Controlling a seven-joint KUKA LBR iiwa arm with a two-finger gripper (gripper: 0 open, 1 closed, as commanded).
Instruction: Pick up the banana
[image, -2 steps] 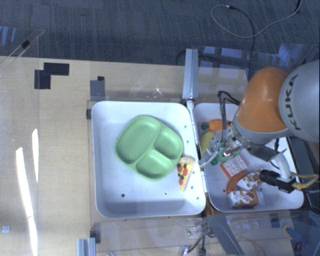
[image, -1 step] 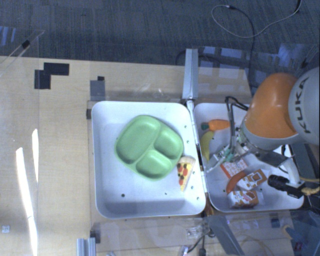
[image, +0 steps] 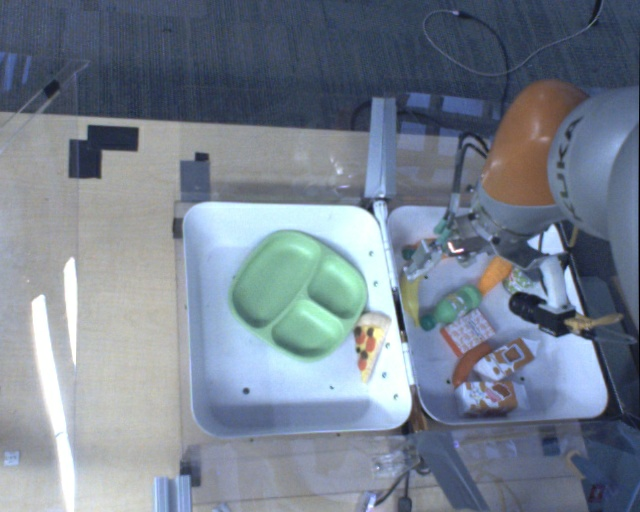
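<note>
Lying nearest the camera in the right bin (image: 590, 400) are a brown and white packet (image: 492, 392) and a red sausage-like piece (image: 470, 362), with a small red and white card (image: 467, 328) just above them. A green bottle (image: 452, 305) rests beside the card, and the banana (image: 408, 298), a thin yellow strip, lies along the bin's left wall, just left of the bottle. An orange carrot-like piece (image: 493, 274) sits further back. In the left bin (image: 215, 400) a pizza slice toy (image: 370, 343) touches the edge of a green divided plate (image: 298, 291). The gripper (image: 432, 252) hangs over the back left of the right bin, above the banana's far end; whether it is parted or closed cannot be made out, and nothing shows in its grasp.
</note>
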